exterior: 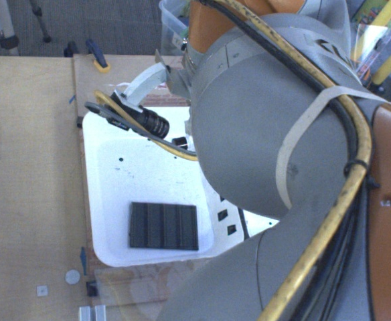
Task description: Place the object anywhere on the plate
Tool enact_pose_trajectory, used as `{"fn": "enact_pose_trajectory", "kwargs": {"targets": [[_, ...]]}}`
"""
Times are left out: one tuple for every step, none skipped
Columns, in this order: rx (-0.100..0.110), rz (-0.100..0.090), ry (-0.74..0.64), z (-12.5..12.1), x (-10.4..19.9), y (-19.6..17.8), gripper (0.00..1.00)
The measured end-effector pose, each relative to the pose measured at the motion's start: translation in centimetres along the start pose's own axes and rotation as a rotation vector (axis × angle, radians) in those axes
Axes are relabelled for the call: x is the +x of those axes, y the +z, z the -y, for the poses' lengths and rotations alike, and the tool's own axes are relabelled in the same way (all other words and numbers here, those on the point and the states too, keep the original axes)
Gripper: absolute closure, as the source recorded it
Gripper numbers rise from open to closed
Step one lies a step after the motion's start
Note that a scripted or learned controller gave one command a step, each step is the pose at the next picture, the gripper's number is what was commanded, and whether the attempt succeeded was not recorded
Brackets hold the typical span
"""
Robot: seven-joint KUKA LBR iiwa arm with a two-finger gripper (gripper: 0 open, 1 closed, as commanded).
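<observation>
- Step in hand (judged): pre-grasp. Pick not yet done, w/ black ridged block (163, 226) lying free in white bin (108, 179) and nothing touching it.
- Arm (282, 146): in from 3 o'clock, wrist end over bin's 12–1 o'clock corner, well apart from block.
- Fingers: can't tell if released or clenched, covered by arm's own bulk.
- Block location: flat on bin floor at 6 o'clock end, just beside near wall, closer to 5 o'clock corner. Approx 7 o'clock from view centre.
- Block look: dark grey/black rectangular slab, low profile, matte. Looks like 3 grooves along the 12–6 line, giving 4 ribs on top. Edges roughly square to bin walls, slight skew.
- Handling guess: rigid and thin, so little side wall to pinch. Prob. best gripped across the 9–3 width, or along a groove if tips fit.
- Next move calls for: wrist travel toward 6 o'clock, centring over block, wide opening, descent close to floor, then close and lift.
- Then carry to plate. Prob. on 3 o'clock side under arm, guess only.
- Risk: tips skating off ribs, or block pushed into near wall.
- Rest: counter (28, 179) w/ blue clamp (98, 55) at 11 o'clock and small grey disc (72, 277) at 7 o'clock, both outside bin.
</observation>
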State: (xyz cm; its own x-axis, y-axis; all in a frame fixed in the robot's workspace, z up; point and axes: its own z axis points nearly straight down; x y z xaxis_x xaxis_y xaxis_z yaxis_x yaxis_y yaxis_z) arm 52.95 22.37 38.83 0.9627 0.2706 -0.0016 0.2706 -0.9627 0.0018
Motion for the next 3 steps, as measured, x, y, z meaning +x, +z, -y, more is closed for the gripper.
{"fn": "enact_pose_trajectory", "kwargs": {"targets": [[0.002,0.004,0.038,-1.3,4.7,8.1,1.00],[0.002,0.005,-0.006,-3.4,12.0,16.1,1.00],[0.003,0.006,-0.276,-1.5,5.8,18.2,1.00]]}}
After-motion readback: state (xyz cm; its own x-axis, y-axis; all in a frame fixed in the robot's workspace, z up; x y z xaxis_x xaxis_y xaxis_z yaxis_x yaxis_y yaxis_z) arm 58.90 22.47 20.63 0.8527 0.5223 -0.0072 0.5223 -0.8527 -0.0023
